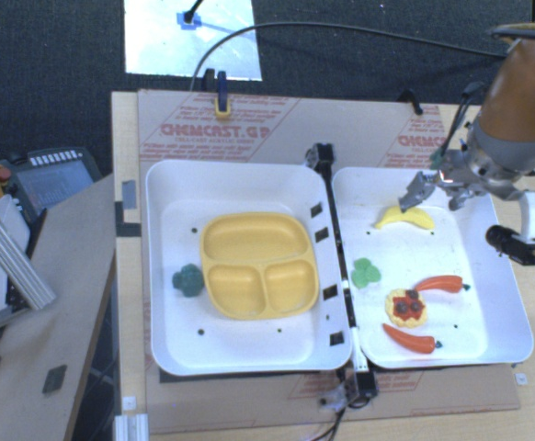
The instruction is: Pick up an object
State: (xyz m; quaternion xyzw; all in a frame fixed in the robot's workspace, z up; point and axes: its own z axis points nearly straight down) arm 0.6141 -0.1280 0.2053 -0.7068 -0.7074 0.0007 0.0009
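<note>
Above the far part of the right bin (506,338), the fingers (418,191) of the gripper (436,191) point down and spread apart, with nothing between them. Just below them lies a yellow banana (405,218) on the bin floor; whether a fingertip touches it cannot be told. Nearer in that bin lie a green toy (366,272), a red pepper (441,284), a small round pizza toy (406,308) and a second red pepper (409,339). Across the divider, the left bin (171,191) holds a yellow compartment tray (256,263) with a green broccoli (188,280) just beside its left edge. Both bins rest on the table (277,122).
</note>
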